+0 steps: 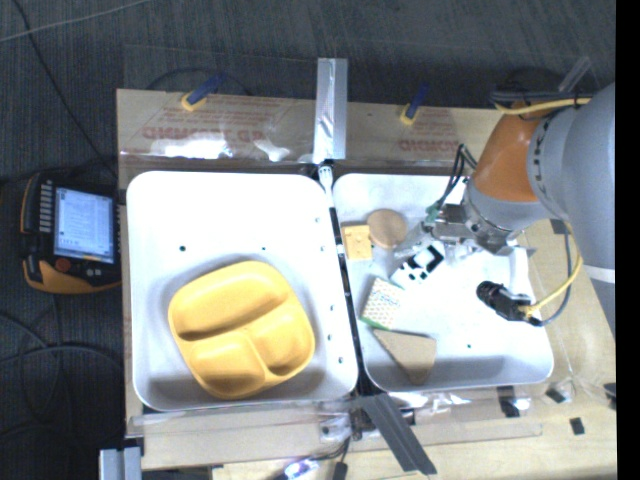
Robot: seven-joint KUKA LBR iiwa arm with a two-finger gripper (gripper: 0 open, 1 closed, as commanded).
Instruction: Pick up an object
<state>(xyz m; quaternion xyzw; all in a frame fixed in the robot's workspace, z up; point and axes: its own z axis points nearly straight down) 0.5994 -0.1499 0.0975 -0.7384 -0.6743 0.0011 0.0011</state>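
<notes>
Bench: two white bins [150,268]; one yellow tray [240,326]; one pincer [422,263]

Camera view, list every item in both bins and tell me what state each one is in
Yellow tray: lying flat, left bin, hollow side up.
Round wooden disc: lying flat, right bin.
Tan square block: by the divider.
Dotted card: lying tilted.
Brown cardboard piece: flat, near front wall.
Gripper: low over right bin.
</notes>
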